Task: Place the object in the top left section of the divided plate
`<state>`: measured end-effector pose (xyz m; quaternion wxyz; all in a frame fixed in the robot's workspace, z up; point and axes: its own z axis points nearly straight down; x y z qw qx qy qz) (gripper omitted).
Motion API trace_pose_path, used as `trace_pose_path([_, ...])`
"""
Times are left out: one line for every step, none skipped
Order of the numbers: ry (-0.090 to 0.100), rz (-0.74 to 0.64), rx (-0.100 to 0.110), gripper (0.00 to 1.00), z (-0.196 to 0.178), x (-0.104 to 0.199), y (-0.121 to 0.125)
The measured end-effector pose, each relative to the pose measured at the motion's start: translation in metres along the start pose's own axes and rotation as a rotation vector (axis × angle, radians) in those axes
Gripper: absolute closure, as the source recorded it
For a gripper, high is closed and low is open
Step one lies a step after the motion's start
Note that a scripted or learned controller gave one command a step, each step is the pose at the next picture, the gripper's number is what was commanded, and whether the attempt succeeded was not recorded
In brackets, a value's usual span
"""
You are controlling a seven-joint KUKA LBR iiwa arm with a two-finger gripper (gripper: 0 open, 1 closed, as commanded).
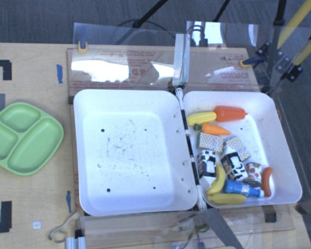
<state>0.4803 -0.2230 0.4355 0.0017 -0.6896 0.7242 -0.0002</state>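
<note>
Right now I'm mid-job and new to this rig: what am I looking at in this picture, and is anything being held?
This is one fixed camera looking down at a slant on a wooden bench. Two shallow white bins sit side by side. The left white bin shows only scuff marks and small dots. The right white bin holds a pile of toy food: an orange-red pepper-like piece, a yellow corn cob, an orange carrot, a yellow banana, a red sausage and some patterned blocks. The green divided plate, with three sections, lies on the bench left of the bins. Nothing here is seen being held.
</note>
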Motion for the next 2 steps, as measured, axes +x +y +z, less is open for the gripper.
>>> trace_pose_path([0.001, -0.300, 0.002, 1.00, 0.000, -0.001, -0.005])
trace_pose_path([0.000, -0.728, 0.000, 1.00, 0.000, -0.014, 0.000])
